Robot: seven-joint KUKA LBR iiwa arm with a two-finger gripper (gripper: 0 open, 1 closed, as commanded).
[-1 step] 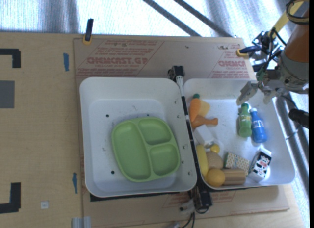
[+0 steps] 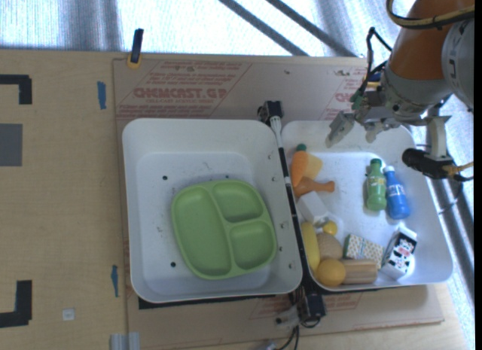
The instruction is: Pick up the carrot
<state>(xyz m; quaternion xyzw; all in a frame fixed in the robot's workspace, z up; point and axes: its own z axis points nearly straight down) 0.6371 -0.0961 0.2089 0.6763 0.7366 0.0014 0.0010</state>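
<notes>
The two-finger gripper (image 2: 356, 130) is seen over the far edge of the right white bin (image 2: 429, 266), carried by the grey arm with the orange band (image 2: 425, 40). Its two grey fingers (image 2: 337, 129) are spread apart, and nothing is held between them or touched by them; they hang above bare bin floor near the far rim.

The orange carrot with a green top (image 2: 300, 166) lies in the right bin against its left wall, near the far left corner, well apart from the gripper. Just beside it, a yellow-orange toy piece (image 2: 315, 184) and a white block (image 2: 312, 207) are found. Along the same wall toward the near edge, a yellow banana (image 2: 309, 245), a beige round item (image 2: 328, 246), a round orange fruit (image 2: 330, 272) and a tan wooden block (image 2: 358, 272) are crowded together, with a patterned small box (image 2: 363, 248) touching them.

A green bottle (image 2: 374, 186) and a blue bottle (image 2: 396, 193) lie side by side near the right wall, and a black-and-white carton (image 2: 400, 254) rests at the near right corner.

In the left white bin (image 2: 143, 190), a pale green divided plastic plate (image 2: 224, 228) is set.
</notes>
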